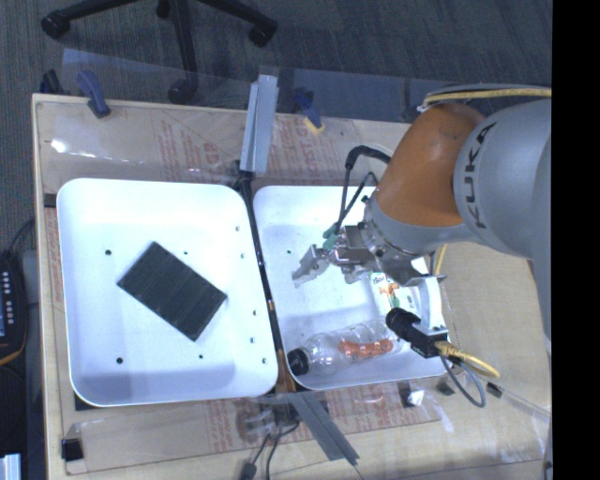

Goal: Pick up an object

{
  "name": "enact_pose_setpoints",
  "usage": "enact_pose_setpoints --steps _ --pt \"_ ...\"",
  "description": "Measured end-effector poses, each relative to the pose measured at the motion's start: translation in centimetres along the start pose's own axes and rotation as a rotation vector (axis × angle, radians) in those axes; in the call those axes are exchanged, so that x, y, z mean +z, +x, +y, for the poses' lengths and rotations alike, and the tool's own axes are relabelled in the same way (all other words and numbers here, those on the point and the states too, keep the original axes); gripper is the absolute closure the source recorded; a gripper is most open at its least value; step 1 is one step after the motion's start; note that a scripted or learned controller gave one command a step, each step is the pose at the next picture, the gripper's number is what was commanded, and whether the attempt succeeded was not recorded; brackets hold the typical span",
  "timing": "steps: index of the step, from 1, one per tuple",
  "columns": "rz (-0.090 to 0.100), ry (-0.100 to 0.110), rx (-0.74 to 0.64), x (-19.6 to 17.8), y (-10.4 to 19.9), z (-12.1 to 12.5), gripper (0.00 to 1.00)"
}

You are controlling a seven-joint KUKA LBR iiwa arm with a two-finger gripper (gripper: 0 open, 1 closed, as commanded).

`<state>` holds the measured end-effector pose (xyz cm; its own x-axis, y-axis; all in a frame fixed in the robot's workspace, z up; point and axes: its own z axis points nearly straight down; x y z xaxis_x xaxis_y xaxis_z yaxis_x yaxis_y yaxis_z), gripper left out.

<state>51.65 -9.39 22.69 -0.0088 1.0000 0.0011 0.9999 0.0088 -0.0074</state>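
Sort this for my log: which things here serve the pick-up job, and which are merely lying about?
Job: pincer; clear plastic bottle with black cap; dark grey ridged rectangular pad.
Lying about: blue clamp; black office chair base.

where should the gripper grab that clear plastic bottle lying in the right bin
Probably around the middle of the clear plastic bottle, coming straight down from above. It lies on its side along the near wall of the right bin, black cap pointing left, so the round body offers two opposite sides across its width. The near wall sits close, so closing across the body may be tight; the cap end looks narrower but gives less to hold.
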Motion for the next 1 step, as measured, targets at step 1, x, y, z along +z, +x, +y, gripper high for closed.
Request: enact_pose_setpoints --steps 1 --pt "-0.002 -0.005 -0.032 -2.74 -7.12 -1.84 0.0"
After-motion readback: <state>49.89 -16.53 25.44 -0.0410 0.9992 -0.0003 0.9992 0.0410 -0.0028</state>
